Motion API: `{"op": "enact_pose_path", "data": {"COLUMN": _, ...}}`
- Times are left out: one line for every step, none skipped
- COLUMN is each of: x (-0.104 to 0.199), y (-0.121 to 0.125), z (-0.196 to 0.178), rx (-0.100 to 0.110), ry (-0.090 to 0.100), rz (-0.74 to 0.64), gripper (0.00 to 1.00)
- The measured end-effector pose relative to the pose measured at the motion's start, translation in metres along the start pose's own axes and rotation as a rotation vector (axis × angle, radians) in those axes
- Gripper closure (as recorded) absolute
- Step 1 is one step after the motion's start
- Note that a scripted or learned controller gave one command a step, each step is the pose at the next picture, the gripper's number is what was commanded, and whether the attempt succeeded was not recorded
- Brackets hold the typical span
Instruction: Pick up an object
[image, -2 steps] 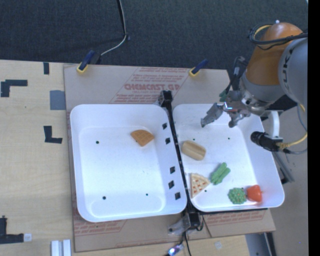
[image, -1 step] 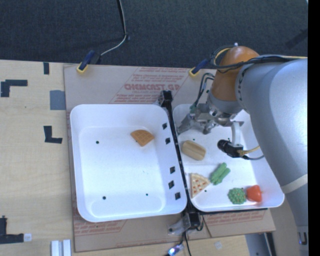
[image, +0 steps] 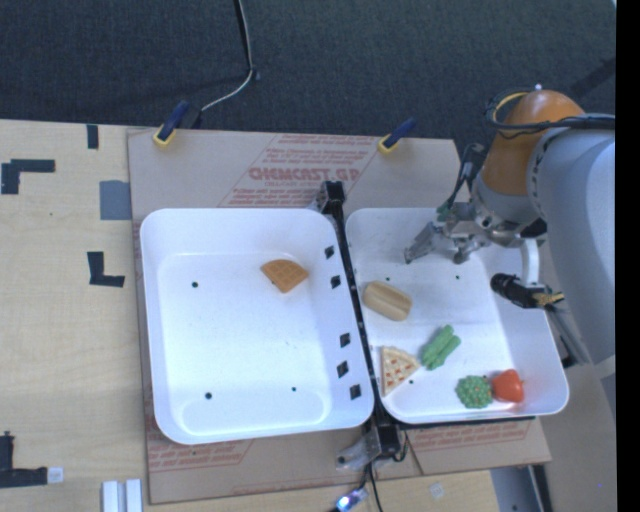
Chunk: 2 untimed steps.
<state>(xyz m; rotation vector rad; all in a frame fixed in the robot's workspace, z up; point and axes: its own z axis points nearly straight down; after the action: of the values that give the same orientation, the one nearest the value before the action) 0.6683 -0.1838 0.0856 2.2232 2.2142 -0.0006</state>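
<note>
Bread roll (image: 386, 300) is looking like my likeliest target: it is lying in the right bin (image: 545, 340), just below and slightly left of the pincer (image: 432, 244), apart from it and touching nothing else. I am seeing the pincer hanging over the upper part of that bin with its two fingers spread open and nothing between them. I am judging the roll to be a light toy, probably plastic or foam, stiff enough to keep its shape yet smooth and rounded, so it may be slipping out of a shallow pinch. I am planning to take it across its short width, near the middle, with the fingers straddling it. Farther below the pincer, a waffle-patterned wedge (image: 396, 367) is lying flat against the bin's left wall, hard to get fingers around. Below and to the right, a green pod-like piece (image: 440, 346) is lying well apart, and a broccoli floret (image: 474, 391) is touching a red tomato (image: 508, 385). Far to the left, an orange wedge (image: 284, 274) is sitting in the left bin (image: 200, 400) on the bench (image: 60, 300).
</note>
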Motion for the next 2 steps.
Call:
{"op": "enact_pose_path", "data": {"x": 0.0915, "y": -0.0002, "z": -0.0086, "rx": 0.004, "ry": 0.004, "rz": -0.011, "gripper": 0.00}}
{"op": "enact_pose_path", "data": {"x": 0.0877, "y": -0.0007, "z": -0.0177, "rx": 0.005, "ry": 0.003, "rz": -0.007, "gripper": 1.00}}
